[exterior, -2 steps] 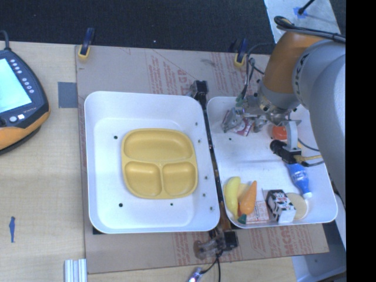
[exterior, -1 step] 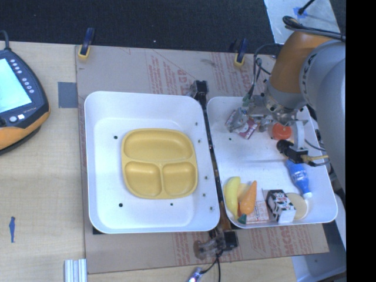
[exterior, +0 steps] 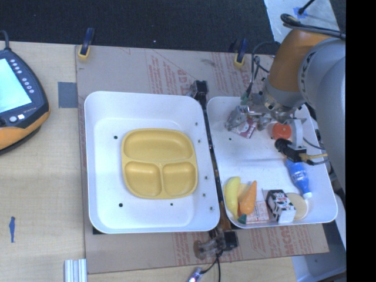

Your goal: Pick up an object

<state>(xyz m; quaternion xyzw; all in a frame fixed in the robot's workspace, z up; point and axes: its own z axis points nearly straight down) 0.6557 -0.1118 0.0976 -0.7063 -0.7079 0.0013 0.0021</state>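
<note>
Camera view: pick attempt, right bin, far end

Status: nothing lifted yet; grasp & lift left to do, by my read.
Tool (exterior: 242,117): low in right bin (exterior: 235,151), at a small reddish-white packet (exterior: 248,128); contact unclear. Can't tell if apart or together.
Other candidates, near end: banana (exterior: 232,195), carrot (exterior: 248,197), dice (exterior: 280,205), blue tube (exterior: 299,177).
Left bin (exterior: 100,157): yellow divided tray (exterior: 158,161).

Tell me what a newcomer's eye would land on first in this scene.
The yellow divided plate stands out first, lying alone in the middle of the left bin. Next comes the grey and orange arm reaching in over the right bin, its gripper low at the far end. Small things crowd that bin's near edge: a banana, a carrot, a dice-like cube.
</note>
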